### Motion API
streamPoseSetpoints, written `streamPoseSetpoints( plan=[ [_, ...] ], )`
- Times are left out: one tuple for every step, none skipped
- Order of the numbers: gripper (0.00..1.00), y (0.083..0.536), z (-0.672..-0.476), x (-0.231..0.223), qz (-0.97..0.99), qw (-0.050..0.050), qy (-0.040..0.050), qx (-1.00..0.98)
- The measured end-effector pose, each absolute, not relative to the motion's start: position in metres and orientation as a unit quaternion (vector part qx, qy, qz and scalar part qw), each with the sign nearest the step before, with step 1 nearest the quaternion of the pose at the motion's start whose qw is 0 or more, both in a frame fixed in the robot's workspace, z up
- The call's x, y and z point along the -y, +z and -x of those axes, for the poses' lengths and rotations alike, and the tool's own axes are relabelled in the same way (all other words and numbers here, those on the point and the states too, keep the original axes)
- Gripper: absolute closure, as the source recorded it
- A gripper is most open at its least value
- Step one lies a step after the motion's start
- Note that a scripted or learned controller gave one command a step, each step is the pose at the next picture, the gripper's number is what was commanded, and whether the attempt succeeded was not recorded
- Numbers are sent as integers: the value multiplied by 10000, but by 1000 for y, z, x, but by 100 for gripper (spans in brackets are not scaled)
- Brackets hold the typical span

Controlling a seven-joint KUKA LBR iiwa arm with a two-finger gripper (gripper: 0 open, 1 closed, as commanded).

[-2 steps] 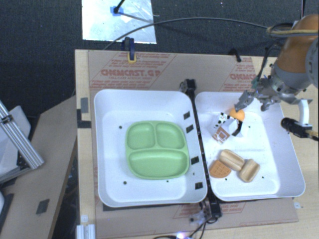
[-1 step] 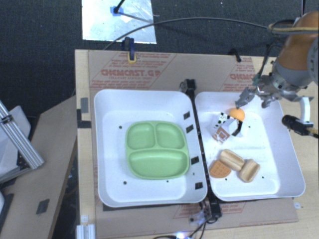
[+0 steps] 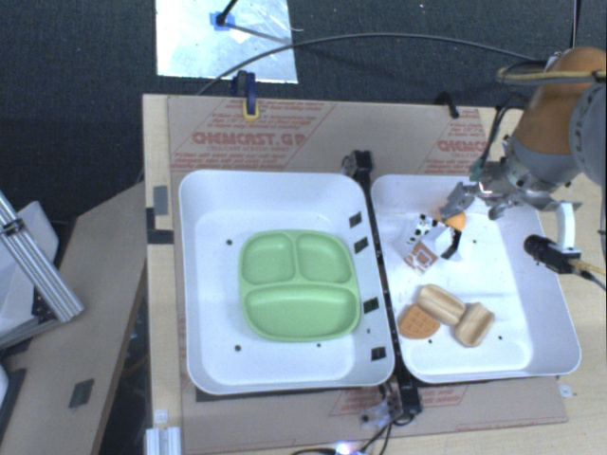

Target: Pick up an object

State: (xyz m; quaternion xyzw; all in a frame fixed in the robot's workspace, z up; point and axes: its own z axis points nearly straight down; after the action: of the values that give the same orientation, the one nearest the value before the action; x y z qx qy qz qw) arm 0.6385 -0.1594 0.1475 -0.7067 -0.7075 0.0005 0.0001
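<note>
My gripper (image 3: pixel 451 224) hangs over the upper middle of the right bin (image 3: pixel 533 297), reaching in from the arm at the upper right. A small orange piece (image 3: pixel 457 222) and a black curved part (image 3: pixel 449 245) sit right at its tip; whether they touch it is unclear. Just left of it lie a black-and-white speckled item (image 3: pixel 422 224) and a small brown-and-white packet (image 3: pixel 419 256). Toward the bin's front rest two tan bread rolls (image 3: pixel 442 302) (image 3: pixel 473 323) and a round orange-brown cookie (image 3: pixel 417 323).
The left bin (image 3: pixel 204 254) holds a green divided plate (image 3: pixel 300 284). A black divider with clips (image 3: pixel 372 254) runs between the bins. A black fitting (image 3: pixel 550 251) juts over the right bin's right side. Cables arc over the back of the bench.
</note>
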Motion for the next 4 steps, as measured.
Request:
streamPoseSetpoints(
  plan=[
    [0,111,-648,161,7057,-94,-54,7084],
    [0,98,-645,160,7065,-28,-14,7077],
    [100,108,-645,160,7059,-23,-13,7083],
    [100,152,-646,159,7056,-23,-15,7086]
  ],
)
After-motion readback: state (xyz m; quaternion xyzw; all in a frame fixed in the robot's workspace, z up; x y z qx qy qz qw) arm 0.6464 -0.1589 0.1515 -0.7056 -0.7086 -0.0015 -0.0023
